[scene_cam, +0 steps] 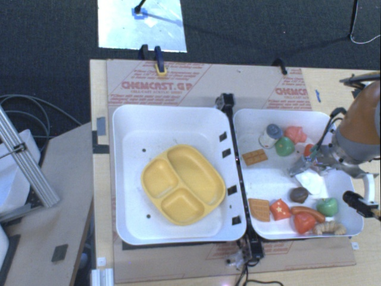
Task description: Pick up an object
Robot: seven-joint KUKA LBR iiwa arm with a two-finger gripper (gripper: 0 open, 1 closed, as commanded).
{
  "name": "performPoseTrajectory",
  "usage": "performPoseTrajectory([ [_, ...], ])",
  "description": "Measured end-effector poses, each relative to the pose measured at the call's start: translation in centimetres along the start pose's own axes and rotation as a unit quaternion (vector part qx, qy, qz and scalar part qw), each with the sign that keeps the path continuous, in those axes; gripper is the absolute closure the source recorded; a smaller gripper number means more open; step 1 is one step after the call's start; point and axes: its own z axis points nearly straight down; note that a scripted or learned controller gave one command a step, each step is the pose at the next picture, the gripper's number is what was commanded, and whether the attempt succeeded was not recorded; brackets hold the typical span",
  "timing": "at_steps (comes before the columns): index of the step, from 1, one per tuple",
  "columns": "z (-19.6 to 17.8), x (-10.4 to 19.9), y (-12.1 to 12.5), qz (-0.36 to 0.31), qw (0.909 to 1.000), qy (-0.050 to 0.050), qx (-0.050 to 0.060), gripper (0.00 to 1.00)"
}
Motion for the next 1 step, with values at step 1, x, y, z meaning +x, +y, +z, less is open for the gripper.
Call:
performPoseTrajectory([
  [1, 0.03, 0.17, -7.03, -0.001, 1.0000, 0.000, -0.002, 0.00],
])
